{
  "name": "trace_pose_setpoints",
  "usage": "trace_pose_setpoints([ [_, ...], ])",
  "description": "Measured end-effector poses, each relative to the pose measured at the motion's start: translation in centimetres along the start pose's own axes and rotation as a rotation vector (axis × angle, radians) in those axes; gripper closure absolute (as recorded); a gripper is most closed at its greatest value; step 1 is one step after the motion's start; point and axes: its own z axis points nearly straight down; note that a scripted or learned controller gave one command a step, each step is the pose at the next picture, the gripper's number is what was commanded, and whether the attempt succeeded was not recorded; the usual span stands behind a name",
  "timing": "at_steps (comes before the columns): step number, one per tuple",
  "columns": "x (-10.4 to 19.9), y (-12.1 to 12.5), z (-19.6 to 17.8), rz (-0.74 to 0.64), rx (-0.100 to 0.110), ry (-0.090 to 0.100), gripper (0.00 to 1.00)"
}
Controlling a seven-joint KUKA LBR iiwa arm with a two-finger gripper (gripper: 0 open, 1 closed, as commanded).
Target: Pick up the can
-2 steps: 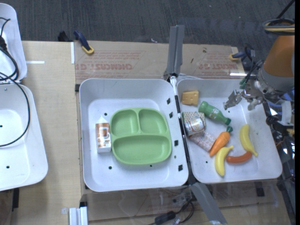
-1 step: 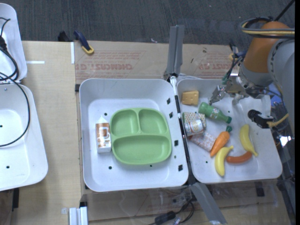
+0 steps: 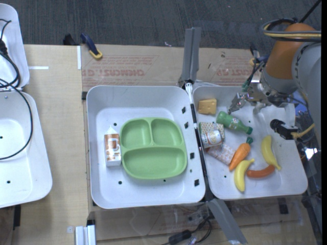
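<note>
The can is lying on its side in the right bin, pressed close against that bin's left wall, its patterned label facing up and its silver end pointing toward three o'clock. From the gripper it is sitting toward seven to eight o'clock, apart from it, with the green bottle lying between the two.

The gripper is hanging over the upper part of the right bin, below the arm's orange band, with its tip just above the bottle's fat end. Whether it is parted or closed I cannot tell: the tip is a tangle of small dark and metallic parts at this slant. Nothing is showing in its grasp.

Around the can, other things are crowding in. A yellow sponge-like block is resting at its twelve o'clock, near the bin's top left corner. A clear wrapped packet is touching or nearly touching the can at its five o'clock. A carrot is lying tilted just beyond the packet, green top pointing up toward the bottle's cap. Farther toward four o'clock, one banana is lying beside an orange-red pepper, and a second banana is lying above them.

In the left bin, a green divided plate is sitting in the middle, with a small carton lying just beside it at its nine o'clock.
</note>
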Motion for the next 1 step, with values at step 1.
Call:
trace_pose_setpoints([
  [1,-3.69,0.16,-0.1,0.009,0.0,0.004,0.0],
])
